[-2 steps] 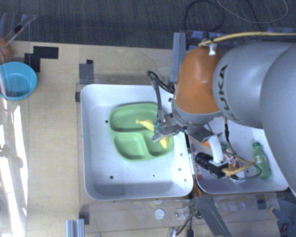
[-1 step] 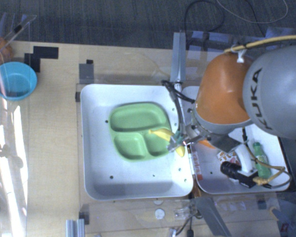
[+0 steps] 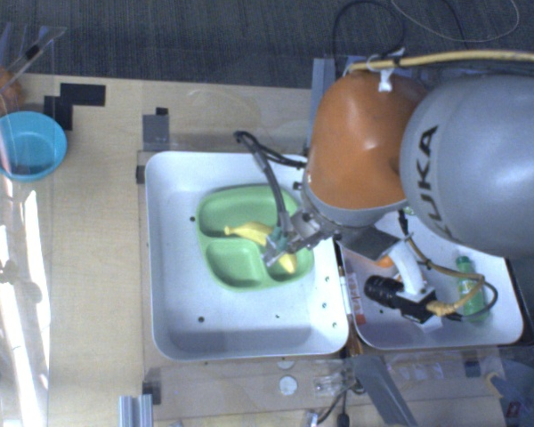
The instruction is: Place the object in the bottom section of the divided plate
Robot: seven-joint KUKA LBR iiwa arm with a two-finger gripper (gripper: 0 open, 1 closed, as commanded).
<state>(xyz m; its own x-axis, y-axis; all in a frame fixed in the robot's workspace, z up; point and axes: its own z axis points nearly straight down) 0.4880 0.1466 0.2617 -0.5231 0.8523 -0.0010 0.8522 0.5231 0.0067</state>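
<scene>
A: Where's your pincer (image 3: pixel 280 252)?

B: Low over the green divided plate (image 3: pixel 240 261) in the left bin (image 3: pixel 173 274), at the plate's 3 o'clock side. You can't tell whether it's open or closed; its tip is a blur.

A: And the object?

B: A yellow banana (image 3: pixel 249 232) lies across the plate's middle, one end under your pincer's tip, toward the 4 o'clock section. Gripped or merely touched: can't tell.

A: Anything else?

B: A blue bowl (image 3: pixel 27 145) sits on the surface at the 10 o'clock corner, well apart.
</scene>
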